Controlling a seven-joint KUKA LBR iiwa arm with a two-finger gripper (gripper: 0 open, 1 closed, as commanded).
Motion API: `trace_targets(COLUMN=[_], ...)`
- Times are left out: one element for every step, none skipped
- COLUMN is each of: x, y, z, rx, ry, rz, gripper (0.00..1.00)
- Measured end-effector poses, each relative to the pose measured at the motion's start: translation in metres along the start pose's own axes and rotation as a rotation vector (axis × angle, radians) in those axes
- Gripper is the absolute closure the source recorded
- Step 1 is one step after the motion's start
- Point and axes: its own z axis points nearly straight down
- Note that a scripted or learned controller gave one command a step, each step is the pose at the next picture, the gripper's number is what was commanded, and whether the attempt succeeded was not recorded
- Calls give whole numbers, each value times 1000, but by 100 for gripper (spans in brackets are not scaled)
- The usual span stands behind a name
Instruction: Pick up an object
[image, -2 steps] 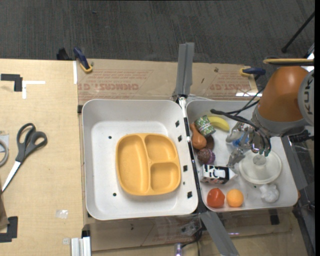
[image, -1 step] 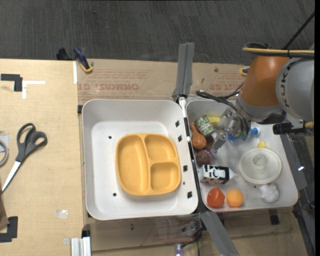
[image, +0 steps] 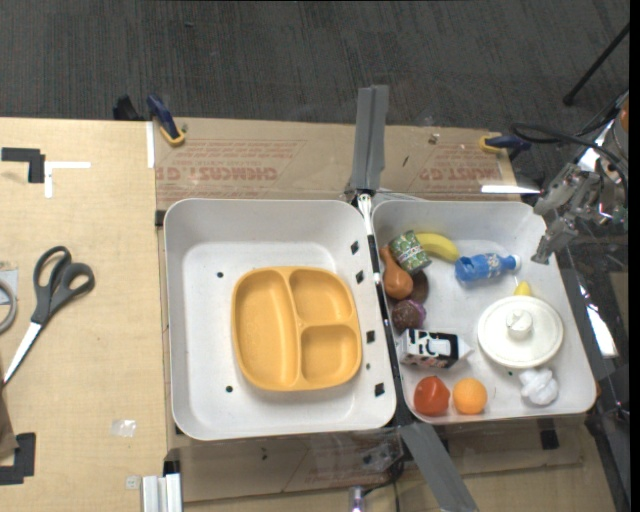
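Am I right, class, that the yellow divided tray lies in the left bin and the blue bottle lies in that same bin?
Not quite. The tray does lie in the left bin, but the bottle lies in the right bin, beside the banana. The camera view shows it.

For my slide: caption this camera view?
Yellow tray in left bin; toy food fills right bin.

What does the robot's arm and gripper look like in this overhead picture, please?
At the view's right edge, the gripper shows as grey and silver metal parts with dark joints and thin cables, above the right bin. Finer markings are too small to tell.
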Motion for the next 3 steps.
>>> trace_targets(x=[-8, 16, 15], y=[53, 109, 110], z=[73, 150, 139], rx=[0, -1, -1], ry=[2, 1, -6], rz=[178, 248, 244], gripper=[0, 0, 100])
